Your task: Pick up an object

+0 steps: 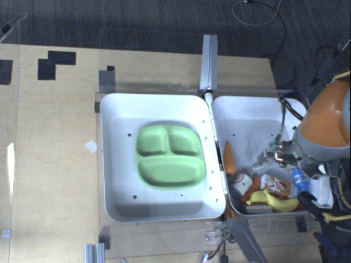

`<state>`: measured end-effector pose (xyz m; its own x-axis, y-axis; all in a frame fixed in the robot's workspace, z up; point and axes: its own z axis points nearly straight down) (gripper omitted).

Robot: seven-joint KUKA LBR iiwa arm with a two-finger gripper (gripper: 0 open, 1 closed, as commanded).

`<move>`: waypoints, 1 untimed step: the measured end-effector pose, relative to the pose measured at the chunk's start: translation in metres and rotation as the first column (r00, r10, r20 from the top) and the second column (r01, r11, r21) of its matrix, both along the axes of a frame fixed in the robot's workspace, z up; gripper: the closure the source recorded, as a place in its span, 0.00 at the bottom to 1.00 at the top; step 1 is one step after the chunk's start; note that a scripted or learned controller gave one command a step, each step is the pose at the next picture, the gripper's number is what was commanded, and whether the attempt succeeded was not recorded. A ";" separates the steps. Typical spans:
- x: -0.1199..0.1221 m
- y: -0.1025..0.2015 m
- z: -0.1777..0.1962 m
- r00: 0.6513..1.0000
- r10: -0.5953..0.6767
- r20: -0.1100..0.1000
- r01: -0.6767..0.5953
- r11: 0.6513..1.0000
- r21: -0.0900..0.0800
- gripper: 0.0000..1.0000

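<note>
My tool [277,156] hovered over the right bin [247,116]; I could not tell its state. A banana [272,202] lay near the bin's front edge: light, soft, bruisable, best gripped across its middle.

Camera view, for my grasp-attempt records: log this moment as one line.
arm: over right bin | gripper: low, above clutter | left bin: green divided tray | right bin: banana, carrot | object held: none seen
</note>
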<state>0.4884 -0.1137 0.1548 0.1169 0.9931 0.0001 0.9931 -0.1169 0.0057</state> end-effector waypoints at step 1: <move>0.001 0.025 -0.058 0.998 0.061 0.004 -0.061 0.998 -0.002 0.00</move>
<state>0.4897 -0.0884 0.0968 0.0557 0.9984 -0.0013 0.9984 -0.0557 0.0101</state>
